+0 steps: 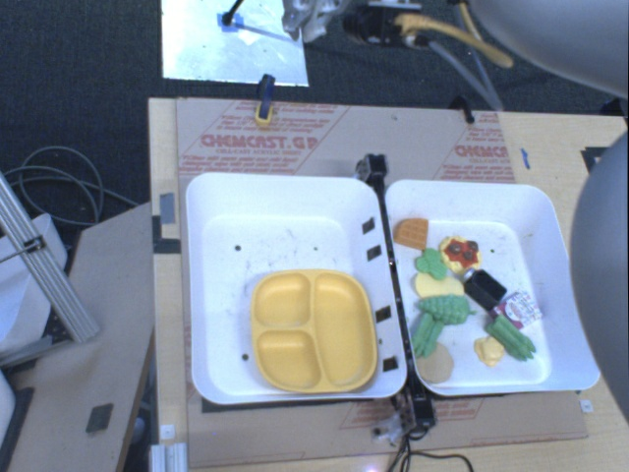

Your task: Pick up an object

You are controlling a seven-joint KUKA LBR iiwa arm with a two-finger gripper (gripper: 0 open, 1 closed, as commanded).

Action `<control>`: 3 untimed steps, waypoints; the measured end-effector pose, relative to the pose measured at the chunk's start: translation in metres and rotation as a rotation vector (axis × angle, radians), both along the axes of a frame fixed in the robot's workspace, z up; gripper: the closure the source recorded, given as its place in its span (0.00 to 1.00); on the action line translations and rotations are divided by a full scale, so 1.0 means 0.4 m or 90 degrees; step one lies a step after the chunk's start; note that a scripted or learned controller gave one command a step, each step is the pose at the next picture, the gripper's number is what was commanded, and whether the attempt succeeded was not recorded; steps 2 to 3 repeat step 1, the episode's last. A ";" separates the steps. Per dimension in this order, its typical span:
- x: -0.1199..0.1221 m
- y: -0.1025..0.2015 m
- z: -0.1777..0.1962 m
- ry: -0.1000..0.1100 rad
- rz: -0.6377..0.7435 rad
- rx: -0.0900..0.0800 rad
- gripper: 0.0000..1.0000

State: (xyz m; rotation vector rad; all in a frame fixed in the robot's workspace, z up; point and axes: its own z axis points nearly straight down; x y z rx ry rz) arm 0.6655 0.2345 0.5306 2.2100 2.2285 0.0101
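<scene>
Beside the yellow tray (314,328), 1 toy-filled right bin (560,254).

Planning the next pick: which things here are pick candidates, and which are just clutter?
Candidates, in the right bin:
toast slice
pizza piece
black block
green toy vegetables

Clutter:
yellow divided tray in the left bin
clamp on the board edge

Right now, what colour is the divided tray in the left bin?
Yellow tray, clearest in the camera view.

Fixed overhead camera slants down onto both bins (295,190).
</scene>
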 end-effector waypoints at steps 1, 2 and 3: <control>0.000 0.000 0.029 -0.002 0.001 0.000 1.00; 0.000 0.000 0.029 -0.002 0.001 0.000 1.00; 0.000 0.000 0.029 -0.002 0.001 0.000 1.00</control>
